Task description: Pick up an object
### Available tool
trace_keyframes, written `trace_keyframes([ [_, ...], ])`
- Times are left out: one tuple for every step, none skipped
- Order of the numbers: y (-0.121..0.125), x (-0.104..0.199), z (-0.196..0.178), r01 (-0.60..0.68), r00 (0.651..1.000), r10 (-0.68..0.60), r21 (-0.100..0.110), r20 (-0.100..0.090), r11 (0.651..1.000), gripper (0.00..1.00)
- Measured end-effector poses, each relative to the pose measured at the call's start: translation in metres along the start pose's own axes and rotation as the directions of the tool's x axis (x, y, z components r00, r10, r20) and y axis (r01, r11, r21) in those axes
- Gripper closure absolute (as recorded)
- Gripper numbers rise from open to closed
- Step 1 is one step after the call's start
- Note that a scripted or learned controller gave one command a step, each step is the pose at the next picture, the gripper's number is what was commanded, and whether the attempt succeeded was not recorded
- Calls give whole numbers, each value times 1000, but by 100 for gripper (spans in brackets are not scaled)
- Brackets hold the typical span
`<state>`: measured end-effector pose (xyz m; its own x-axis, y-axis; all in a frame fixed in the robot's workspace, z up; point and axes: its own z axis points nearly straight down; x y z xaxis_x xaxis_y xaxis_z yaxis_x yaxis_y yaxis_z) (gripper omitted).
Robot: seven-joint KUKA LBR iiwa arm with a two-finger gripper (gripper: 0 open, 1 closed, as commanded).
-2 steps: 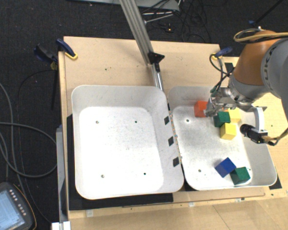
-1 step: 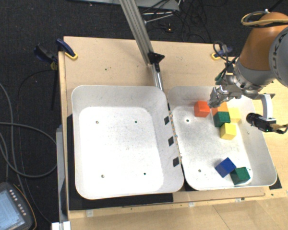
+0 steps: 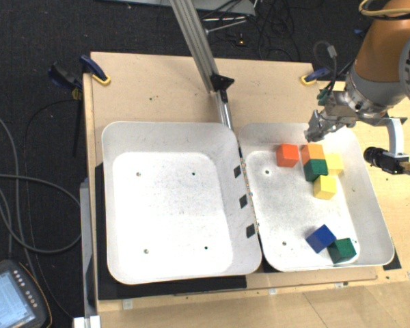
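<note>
Several small blocks lie in the right bin (image 3: 280,251). An orange-red block (image 3: 287,155) sits near its far edge. Just right of it is a cluster: an orange block (image 3: 314,152), a green block (image 3: 314,169), a pale yellow block (image 3: 334,162) and a yellow block (image 3: 324,186). At the near right corner a blue block (image 3: 320,238) touches a dark green block (image 3: 342,250). My gripper (image 3: 315,132) hangs at the far edge of the right bin, just above the orange block, pointing down at the cluster. Nothing shows between its tips.
The left bin (image 3: 123,149) lies beside the right one, with a black hinge strip between them. A slanted metal pole (image 3: 198,43) rises from the bench's far middle. Clamps sit at the far corners. Cables and a black camera bracket (image 3: 386,159) lie to the right.
</note>
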<state>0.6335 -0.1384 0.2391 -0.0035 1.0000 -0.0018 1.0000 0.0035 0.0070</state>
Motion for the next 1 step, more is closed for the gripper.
trace_keyframes([
  [1,0,-30,0,1000,0,1,0,1000,100],
])
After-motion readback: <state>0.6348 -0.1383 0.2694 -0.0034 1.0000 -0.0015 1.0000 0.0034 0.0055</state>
